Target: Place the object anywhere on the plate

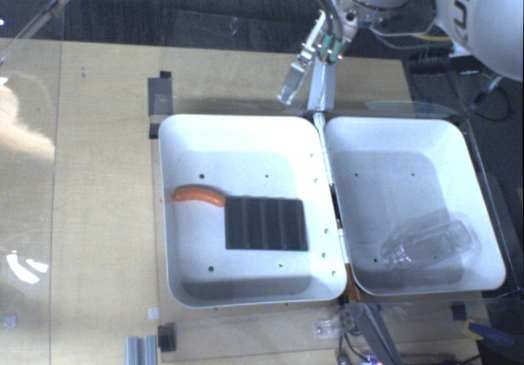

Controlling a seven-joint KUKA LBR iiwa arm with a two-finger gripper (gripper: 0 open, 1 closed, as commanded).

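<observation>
One orange sausage [197, 196] lies well below the tool [309, 81].

"KU" lettering on arm [483, 3]

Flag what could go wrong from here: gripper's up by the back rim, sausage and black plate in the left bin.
1. The orange sausage lies close to the left bin's wall, so a finger may hit the wall on descent.
2. It is rounded and could roll or squirt out of a pinch.
3. The gripper hangs above the rims where the bins meet; a low path toward the black plate could clip them.
</observation>
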